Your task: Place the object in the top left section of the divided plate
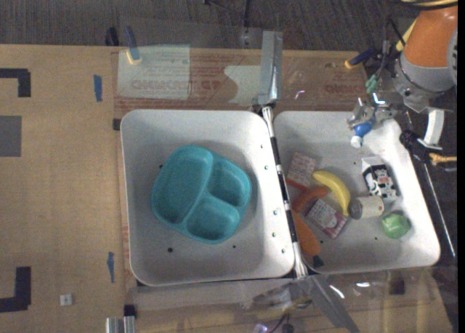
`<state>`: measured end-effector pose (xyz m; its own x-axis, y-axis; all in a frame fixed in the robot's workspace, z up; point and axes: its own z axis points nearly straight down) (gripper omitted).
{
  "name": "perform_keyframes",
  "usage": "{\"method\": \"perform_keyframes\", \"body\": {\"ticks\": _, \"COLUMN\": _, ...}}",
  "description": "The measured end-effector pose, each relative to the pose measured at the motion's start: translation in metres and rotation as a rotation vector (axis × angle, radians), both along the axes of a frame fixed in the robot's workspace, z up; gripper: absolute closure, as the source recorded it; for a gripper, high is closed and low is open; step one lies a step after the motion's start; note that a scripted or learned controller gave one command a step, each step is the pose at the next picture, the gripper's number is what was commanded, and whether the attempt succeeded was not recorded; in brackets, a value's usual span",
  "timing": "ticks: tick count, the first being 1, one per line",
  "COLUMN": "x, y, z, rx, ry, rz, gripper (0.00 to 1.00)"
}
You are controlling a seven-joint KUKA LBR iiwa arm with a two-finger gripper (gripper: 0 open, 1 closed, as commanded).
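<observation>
grey arm [429, 70] w/ orange band

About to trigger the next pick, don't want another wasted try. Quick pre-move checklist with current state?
1. Teal divided plastic plate sits flat in the left white bin: ok.
2. Plate's three sections free of objects: ok.
3. Candidate objects lie in the right white bin: yellow banana, orange carrot, round green piece: ok.
4. Pincer over the right bin's upper edge, above the objects: ok.
5. Pincer finger state: cannot tell, too small and cluttered.
6. Object held by the pincer: not ok, nothing seen in it.
</observation>
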<state>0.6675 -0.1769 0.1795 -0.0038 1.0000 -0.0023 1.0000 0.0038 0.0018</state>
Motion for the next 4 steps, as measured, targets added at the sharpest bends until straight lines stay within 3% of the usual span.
{"method": "perform_keyframes", "body": {"ticks": 1, "x": -0.08, "y": 0.061, "z": -0.045, "rx": 0.002, "ry": 0.002, "rz": -0.062, "gripper": 1.0}}
{"method": "perform_keyframes", "body": {"ticks": 2, "x": -0.092, "y": 0.101, "z": 0.005, "rx": 0.002, "ry": 0.0, "rz": 0.39, "gripper": 1.0}}
{"method": "perform_keyframes", "body": {"ticks": 3, "x": -0.121, "y": 0.146, "z": 0.005, "rx": 0.003, "ry": 0.003, "rz": 0.367, "gripper": 1.0}}
{"method": "perform_keyframes", "body": {"ticks": 4, "x": -0.132, "y": 0.222, "z": 0.02, "rx": 0.002, "ry": 0.001, "rz": 0.315, "gripper": 1.0}}
